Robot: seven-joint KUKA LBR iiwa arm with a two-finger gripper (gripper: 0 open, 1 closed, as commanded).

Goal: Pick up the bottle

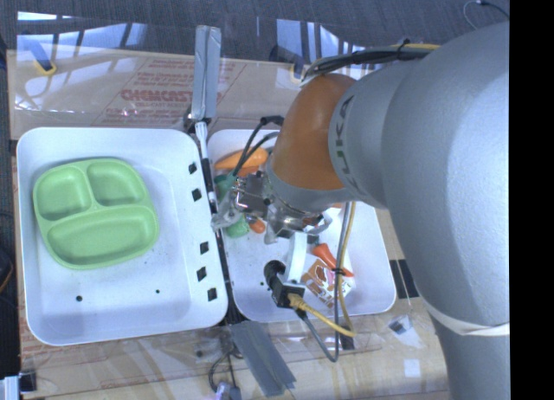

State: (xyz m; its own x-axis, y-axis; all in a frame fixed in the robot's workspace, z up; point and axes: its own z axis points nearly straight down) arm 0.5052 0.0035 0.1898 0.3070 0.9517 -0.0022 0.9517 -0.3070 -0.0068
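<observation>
Two white bins share the bench; the grey arm (415,156) hangs over the right bin (376,290). Left of that bin lies a green plate (95,212). Inside it, the gripper (251,208) crowds a green bottle (232,216) by its left wall; whether anything is grasped cannot be told, so lifting remains.

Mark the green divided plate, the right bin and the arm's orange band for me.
green divided plate (95,212), camera view: ridge between its compartments.
right bin (374,255), camera view: bare floor near its right wall.
orange band (310,143), camera view: middle of its curved surface.
</observation>
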